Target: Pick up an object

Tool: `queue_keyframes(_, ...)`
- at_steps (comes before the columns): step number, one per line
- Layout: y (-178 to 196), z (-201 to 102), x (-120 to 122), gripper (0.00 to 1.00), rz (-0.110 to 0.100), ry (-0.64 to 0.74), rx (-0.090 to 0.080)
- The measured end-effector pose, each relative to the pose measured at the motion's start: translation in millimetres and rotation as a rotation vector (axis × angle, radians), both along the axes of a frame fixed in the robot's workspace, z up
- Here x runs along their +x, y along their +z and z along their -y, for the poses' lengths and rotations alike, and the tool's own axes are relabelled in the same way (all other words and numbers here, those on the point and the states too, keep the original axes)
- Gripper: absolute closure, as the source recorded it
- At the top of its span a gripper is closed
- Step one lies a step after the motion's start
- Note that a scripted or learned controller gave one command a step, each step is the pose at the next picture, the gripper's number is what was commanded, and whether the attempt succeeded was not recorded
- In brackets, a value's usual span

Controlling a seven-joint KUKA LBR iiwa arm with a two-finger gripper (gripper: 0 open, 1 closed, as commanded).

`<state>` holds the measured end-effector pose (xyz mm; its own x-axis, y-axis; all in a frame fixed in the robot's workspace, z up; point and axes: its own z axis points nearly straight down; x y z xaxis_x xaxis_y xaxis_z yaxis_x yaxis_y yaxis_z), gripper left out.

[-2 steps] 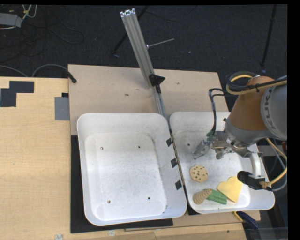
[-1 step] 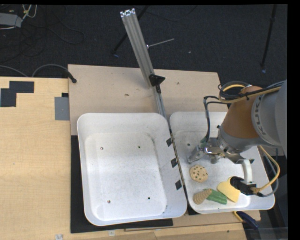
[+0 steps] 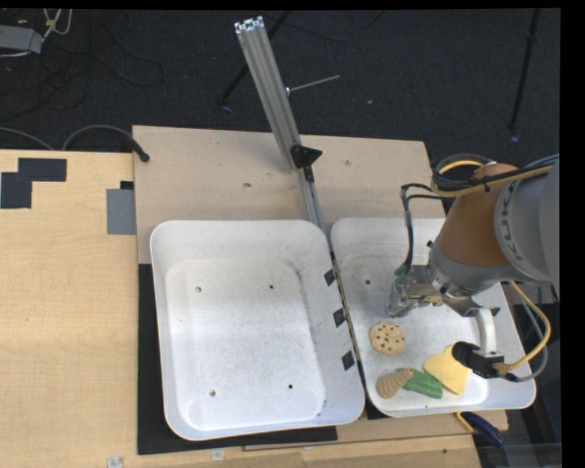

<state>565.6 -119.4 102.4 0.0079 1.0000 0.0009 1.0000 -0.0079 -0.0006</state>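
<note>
You're looking at a robotics lab here, not anyone's home. An industrial arm (image 3: 498, 233) reaches over two white bins (image 3: 242, 329) on a plywood surface (image 3: 219, 174), a bare aluminium strut (image 3: 274, 101) rises at a slant behind them, and loose cables (image 3: 55, 27) trail across dark carpet (image 3: 393, 64).

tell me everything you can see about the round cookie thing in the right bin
The cookie is a small round tan disc with dark specks like chocolate chips, probably a toy. It lies flat on the floor of the right bin, near that bin's left wall. It sits apart from the tan ridged piece and green piece below it. The tool hangs just above and to its right, not touching it as far as the view shows.
</note>
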Motion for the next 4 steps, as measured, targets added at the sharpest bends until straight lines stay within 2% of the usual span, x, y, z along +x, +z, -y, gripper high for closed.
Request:
queue_keyframes(1, 56.4, 1.3, 9.7, 1.00, 0.002, 0.008, -0.001)
queue_keyframes(2, 115.5, 1.0, 2.4, 1.00, 0.004, 0.009, -0.001)
queue_keyframes(3, 152.3, 2.4, 2.9, 1.00, 0.003, 0.009, -0.001)
queue_keyframes(4, 143.2, -39.1, -4.2, 1.00, -0.004, 0.011, 0.001)
